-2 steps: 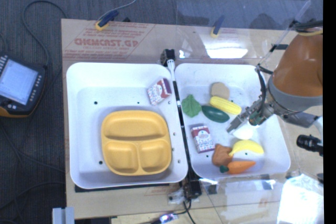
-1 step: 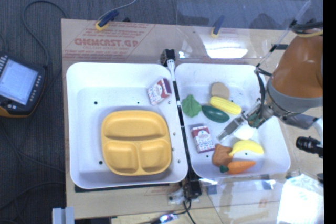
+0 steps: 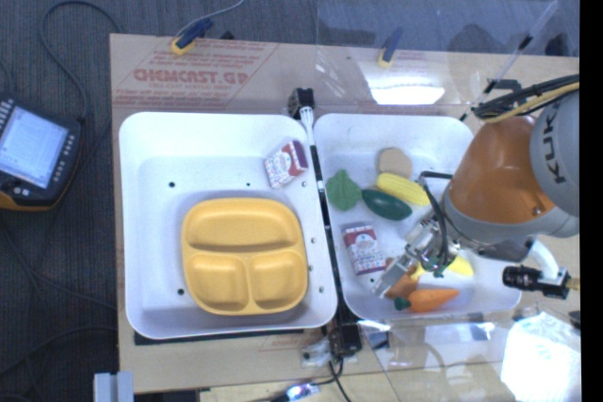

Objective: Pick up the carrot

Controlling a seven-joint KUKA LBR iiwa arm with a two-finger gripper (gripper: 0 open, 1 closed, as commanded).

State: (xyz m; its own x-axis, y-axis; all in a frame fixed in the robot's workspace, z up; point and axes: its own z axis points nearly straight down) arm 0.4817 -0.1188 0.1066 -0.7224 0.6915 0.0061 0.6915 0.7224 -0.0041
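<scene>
You see the orange carrot with a green top (image 3: 429,299) lying near the front edge of the right white bin (image 3: 452,132). The grey metal gripper (image 3: 400,276) hangs just above its green end, partly hiding something orange and yellow. Its finger spacing is too blurred to tell.

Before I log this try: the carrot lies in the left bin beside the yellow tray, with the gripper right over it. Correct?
Not quite. The camera view shows the carrot in the right bin; the yellow tray sits alone in the left bin. The gripper is indeed right by it.
</scene>
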